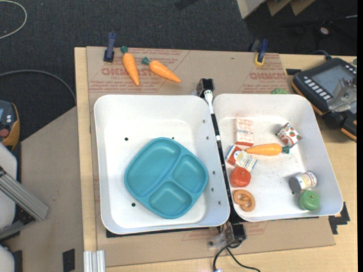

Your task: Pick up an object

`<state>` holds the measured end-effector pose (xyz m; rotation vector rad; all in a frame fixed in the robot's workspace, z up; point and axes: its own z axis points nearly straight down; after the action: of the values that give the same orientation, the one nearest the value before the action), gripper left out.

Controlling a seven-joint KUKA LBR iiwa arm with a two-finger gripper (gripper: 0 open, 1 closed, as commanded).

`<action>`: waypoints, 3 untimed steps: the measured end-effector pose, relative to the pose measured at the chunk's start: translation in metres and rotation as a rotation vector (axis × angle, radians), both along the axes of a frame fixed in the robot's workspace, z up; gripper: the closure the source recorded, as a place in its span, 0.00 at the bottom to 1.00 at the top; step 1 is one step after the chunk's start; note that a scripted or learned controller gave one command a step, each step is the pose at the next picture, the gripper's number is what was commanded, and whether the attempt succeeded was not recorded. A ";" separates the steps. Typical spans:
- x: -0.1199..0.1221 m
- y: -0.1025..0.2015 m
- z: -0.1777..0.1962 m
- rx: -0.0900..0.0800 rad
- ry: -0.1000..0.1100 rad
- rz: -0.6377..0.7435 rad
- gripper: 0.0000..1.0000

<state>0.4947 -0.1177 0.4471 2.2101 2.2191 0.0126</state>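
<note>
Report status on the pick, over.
Nothing lifted yet. Right bin holds carrot, tomato, pretzel, green apple, cartons. Blue tray in left bin.

1. Bench (pixel 187 72): brown cardboard-covered top with red print, seen at a slant.
2. Left white bin (pixel 110 152) and right white bin (pixel 323 152) rest on it side by side, inner rims touching.
3. Two toy carrots lie on the cardboard behind the left bin: one (pixel 131 68) near the back left, the other (pixel 163 70) just beside it.
4. Blue clamp (pixel 109 46) and yellow-tipped clamp (pixel 261 52) grip the back edge.
</note>
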 end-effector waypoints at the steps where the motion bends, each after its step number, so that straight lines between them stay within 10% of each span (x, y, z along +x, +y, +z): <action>1: -0.016 0.026 0.095 -0.001 -0.002 0.000 1.00; 2: 0.008 0.000 -0.081 0.003 0.027 -0.007 1.00; 3: 0.029 0.120 0.015 0.003 -0.001 0.010 1.00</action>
<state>0.5239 0.0023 0.4625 2.2007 2.2310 0.0174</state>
